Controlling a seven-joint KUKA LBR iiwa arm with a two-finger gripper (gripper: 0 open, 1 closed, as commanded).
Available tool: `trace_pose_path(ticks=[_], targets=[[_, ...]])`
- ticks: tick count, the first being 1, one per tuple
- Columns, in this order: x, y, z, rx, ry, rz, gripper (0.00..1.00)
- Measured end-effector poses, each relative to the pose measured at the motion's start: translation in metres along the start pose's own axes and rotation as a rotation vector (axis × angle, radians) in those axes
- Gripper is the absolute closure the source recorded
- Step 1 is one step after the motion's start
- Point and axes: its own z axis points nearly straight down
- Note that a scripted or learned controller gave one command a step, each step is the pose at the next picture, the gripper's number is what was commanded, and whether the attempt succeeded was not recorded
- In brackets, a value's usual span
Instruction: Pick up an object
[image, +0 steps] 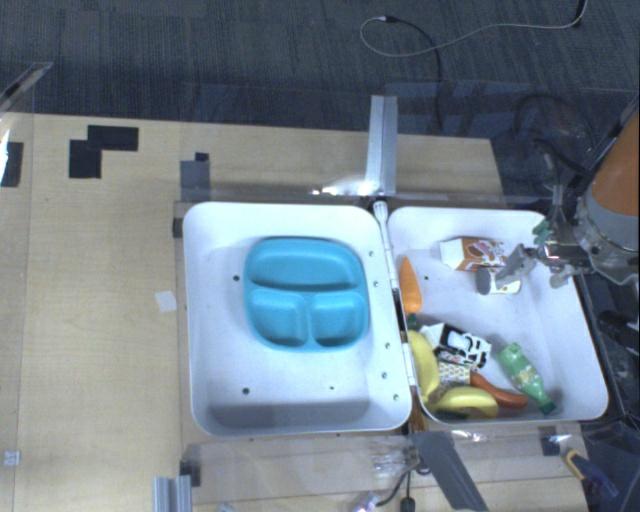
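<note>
the jaws (522, 268) hang over the back part of the right bin (575, 330), and they stand apart, wide, with nothing between them. one finger (510, 264) points to the left and the other (561, 274) lies more to the right. just to the left of the jaws lies one small carton (468, 252), white with orange and brown print; the writing on it is too small to read. a small white piece (505, 287) lies just under the jaws.

further out in this bin i count one carrot (410, 285) along the left wall, two bananas (440, 385) at the front left, one black and white packet (462, 348) beside them, one green bottle (524, 374) lying tilted at the front, and one red-orange thing (497, 391) partly hidden under the front banana. these front things are well apart from the jaws.

the left bin (215, 300) holds one blue tray (304, 292) with three compartments. both bins stand side by side on the desk (90, 300). above the wrist one sees the orange band (618, 175) of the arm.
</note>
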Motion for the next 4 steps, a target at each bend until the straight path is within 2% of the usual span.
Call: trace_pose_path(ticks=[1,2,3,4], targets=[[0.032,-0.036,0.109,-0.011,-0.001,0.072,0.0],[0.065,-0.061,0.131,-0.017,-0.005,-0.179,0.0],[0.065,-0.061,0.131,-0.017,-0.005,-0.179,0.0],[-0.017,-0.065,0.023,-0.004,-0.002,-0.188,0.0]])
